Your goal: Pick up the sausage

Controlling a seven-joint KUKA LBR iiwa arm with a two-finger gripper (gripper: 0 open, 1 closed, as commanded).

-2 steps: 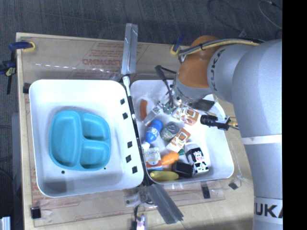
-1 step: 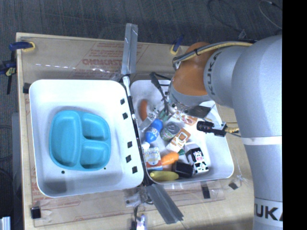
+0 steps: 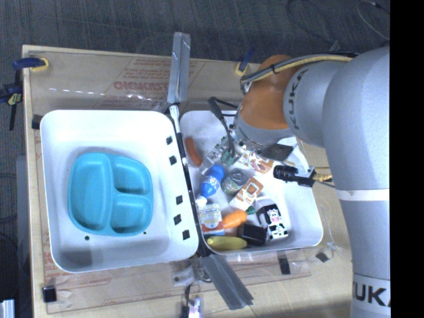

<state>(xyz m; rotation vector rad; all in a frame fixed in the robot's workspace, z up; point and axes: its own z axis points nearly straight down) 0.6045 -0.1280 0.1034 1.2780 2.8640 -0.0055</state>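
Observation:
The sausage (image 3: 193, 151) is a short reddish-orange stick lying against the left wall of the right bin (image 3: 311, 234), near its far end. My gripper (image 3: 224, 152) hangs low in that bin under the orange wrist band (image 3: 265, 108), just right of the sausage and apart from it. The wrist hides much of the gripper, and I see nothing held in it.
The right bin is crowded: a blue bottle (image 3: 211, 181), a can (image 3: 236, 181), an orange carrot-like piece (image 3: 234, 218), a yellow banana (image 3: 226, 243), a black-and-white box (image 3: 271, 220). The left bin (image 3: 59, 131) holds a blue divided tray (image 3: 111, 192).

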